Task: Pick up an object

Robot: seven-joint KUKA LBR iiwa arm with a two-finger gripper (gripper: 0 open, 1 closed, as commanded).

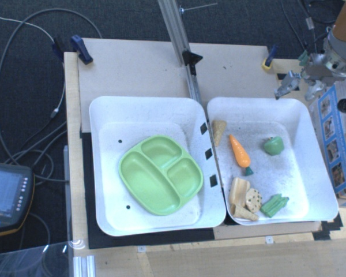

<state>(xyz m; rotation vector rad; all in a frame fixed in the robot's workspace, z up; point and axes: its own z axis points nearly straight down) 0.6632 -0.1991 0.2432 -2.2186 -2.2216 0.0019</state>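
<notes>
Faced two white bins side by side: left bin [104, 120] carrying a green divided plate [161, 175] at its centre, right bin [311, 131] carrying the small pickable pieces. Hung outside the right bin, just past its 1 o'clock corner, on the grey arm [340, 39]: the gripper [300, 85], nothing seen in it, grip state impossible to tell at that angle. Judged the step as approach, with no piece yet reached. Favoured the orange carrot [239, 150], lying apart from its neighbours a little toward 9 o'clock of the bin's centre, long axis running roughly 11 to 5; best closed on across the narrow width, from straight above. Counted the green round piece [273, 146] at 1 o'clock as a nearer second choice, likely to roll. Avoided the crowded 6 o'clock cluster: tan blocks [239, 192], spotted cube [254, 199], green bundle [275, 205].
</notes>
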